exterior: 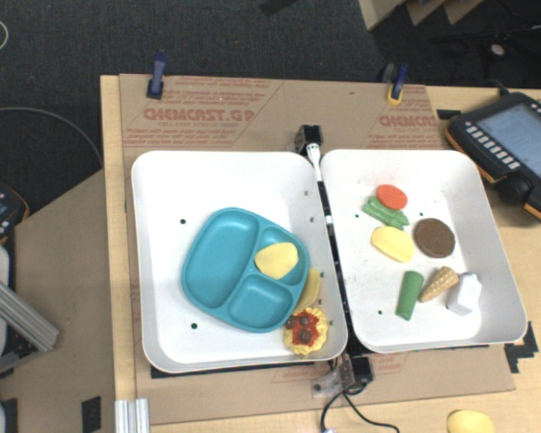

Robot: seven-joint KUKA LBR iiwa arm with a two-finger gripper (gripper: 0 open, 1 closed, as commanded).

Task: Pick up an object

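Note:
The right bin (487, 323) holds several toy foods: a red-orange tomato slice (391, 196) over a green leafy piece (384, 213), a yellow lemon-like piece (392, 244), a brown round cookie (434, 237), a green cylinder (408, 294), a tan cone (439, 283) and a small white block (465, 294). In the left bin (153, 269) lies a blue divided plate (225, 273) with a pale yellow piece (276, 260) in one compartment. A banana (312, 289) and a small pizza slice (306, 329) lie against the plate's right and lower edge.
Both bins sit on a cardboard sheet (207, 111) held by blue clamps (156, 75) at the back. A black handheld pendant (509, 142) lies at the right edge. A yellow object (470, 421) rests on the bench at the bottom right.

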